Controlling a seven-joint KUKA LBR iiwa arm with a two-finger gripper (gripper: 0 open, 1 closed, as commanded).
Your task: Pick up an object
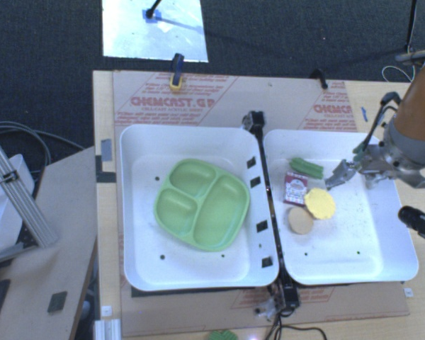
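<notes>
I'm over the tabletop (219,91) now, reaching in from the right, two white bins below me. The left bin (138,154) carries the big green tray (202,204), three compartments, lying flat and well apart from me. Too broad and too far; I'd judge it a poor pick.

The right bin (382,253) is where I'm working. My fingers (338,175) hang over its upper middle, pointing left toward the small pile. Are they spread or pinched? I cannot tell from here; they read as one pale wedge, and I see nothing caught between them.

Now the candidates, big to small. The yellow disc (320,203) sits just below and left of my tip, nearest of all. Touching its lower left edge is the tan disc (300,222). To the disc's left lies the red packet (295,188), flat against the floor near the bin's left wall. Above that, the green piece (307,167), a short bar lying at a slant.

My call: go for the yellow disc. It's closest, but flat, so I'd want to come down straight with the fingers astride its width, not skidding onto the tan one beside it. The green bar is the fallback; it stands a little prouder and clear of its neighbours. The packet looks too thin to pinch.
</notes>
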